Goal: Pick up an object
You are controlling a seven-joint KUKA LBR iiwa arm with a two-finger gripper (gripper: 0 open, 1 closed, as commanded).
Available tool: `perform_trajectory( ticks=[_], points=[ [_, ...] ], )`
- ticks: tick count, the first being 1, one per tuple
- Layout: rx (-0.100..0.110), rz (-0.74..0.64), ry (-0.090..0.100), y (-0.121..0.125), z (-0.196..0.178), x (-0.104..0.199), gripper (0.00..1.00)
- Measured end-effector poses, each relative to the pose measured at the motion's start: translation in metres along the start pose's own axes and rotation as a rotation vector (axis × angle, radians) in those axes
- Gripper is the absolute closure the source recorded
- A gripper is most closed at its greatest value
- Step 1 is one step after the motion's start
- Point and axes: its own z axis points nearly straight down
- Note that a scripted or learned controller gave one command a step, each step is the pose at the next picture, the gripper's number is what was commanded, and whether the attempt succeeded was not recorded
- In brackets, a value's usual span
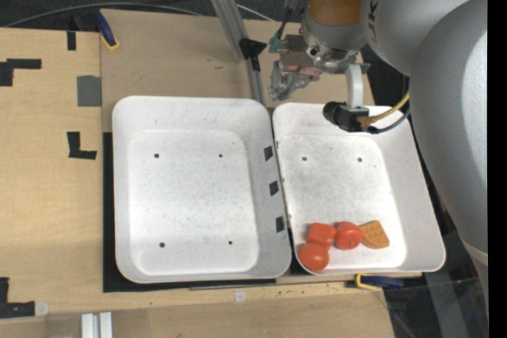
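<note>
bench (182, 63): light wood top, black tape marks and a grey patch at left
black mat (108, 210): flat on bench, under both bins, edge showing at left and front
left bin (194, 111): shallow, white, speckled, on the mat
right bin (412, 170): white, touching left bin along the shared middle edge
clips (273, 187): small dark ones along that seam
blue-yellow clamp (105, 29): at bench's far edge

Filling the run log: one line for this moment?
tool above right bin's far rim | three red pieces, orange piece near edge
</note>
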Motion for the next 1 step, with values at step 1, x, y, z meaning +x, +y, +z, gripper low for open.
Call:
perform_trajectory(
  ticks=[1],
  points=[
    [0.0, 0.0, 0.001, -0.0011, 0.0019, 0.0591, 1.0]
  ],
)
